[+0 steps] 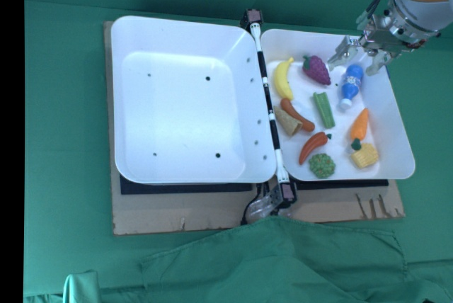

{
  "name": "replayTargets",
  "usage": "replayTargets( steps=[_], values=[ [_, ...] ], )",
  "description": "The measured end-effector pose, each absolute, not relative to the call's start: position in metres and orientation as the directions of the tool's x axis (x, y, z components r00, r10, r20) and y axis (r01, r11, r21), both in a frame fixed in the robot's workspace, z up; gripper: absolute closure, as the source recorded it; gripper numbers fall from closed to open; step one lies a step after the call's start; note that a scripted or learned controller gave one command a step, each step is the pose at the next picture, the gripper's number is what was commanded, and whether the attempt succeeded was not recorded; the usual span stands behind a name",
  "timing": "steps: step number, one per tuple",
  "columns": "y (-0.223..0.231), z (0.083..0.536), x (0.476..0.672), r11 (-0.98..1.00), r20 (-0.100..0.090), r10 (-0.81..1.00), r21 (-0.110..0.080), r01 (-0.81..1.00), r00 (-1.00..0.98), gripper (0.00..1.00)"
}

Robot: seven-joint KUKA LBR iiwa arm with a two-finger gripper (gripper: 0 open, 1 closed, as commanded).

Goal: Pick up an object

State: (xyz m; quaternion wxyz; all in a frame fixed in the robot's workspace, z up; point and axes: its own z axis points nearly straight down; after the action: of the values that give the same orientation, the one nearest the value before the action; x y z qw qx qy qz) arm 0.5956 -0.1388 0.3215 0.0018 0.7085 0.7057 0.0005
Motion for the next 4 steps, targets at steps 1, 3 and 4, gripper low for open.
replayTargets(
  steps=[1, 3, 4],
  values=[
    [-0.115, 0.221, 0.609, -0.002, 0.000, 1.000, -0.005, 1.000, 0.002, 0.00],
    [-0.129, 0.186, 0.701, 0.000, 0.002, 1.000, -0.006, 1.000, 0.000, 0.00],
    [-0.120, 0.185, 0.665, -0.004, -0.004, 1.000, 0.012, 1.000, 0.004, 0.00]
  ],
)
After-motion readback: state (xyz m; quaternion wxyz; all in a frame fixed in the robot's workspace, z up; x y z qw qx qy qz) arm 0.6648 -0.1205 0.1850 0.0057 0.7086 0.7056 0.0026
